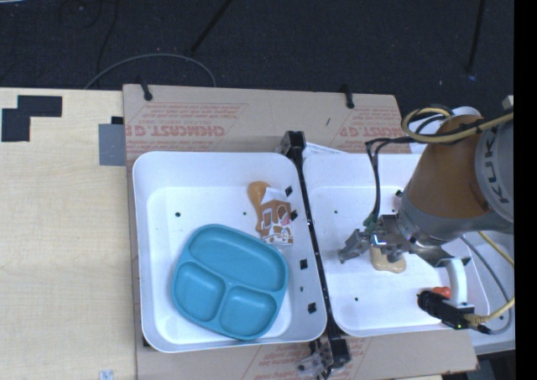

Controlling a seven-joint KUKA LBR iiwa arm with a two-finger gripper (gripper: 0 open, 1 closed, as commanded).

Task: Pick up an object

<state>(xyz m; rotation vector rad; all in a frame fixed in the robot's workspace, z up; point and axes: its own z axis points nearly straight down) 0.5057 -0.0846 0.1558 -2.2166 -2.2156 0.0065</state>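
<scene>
My arm's orange band looming over the right bin, gripper finger spread I can't tell, tan object just beside it, blue divided plate and small carton in left bin.

A divided plate lies in the left bin, a small carton just behind it.

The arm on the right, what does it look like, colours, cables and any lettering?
The arm has a wide orange band above the wrist and a grey body, with part of dark "KUKA" lettering showing on the grey link. Yellow and black cables loop beside it. At its end sits a compact grey metal gripper with dark parts.
</scene>
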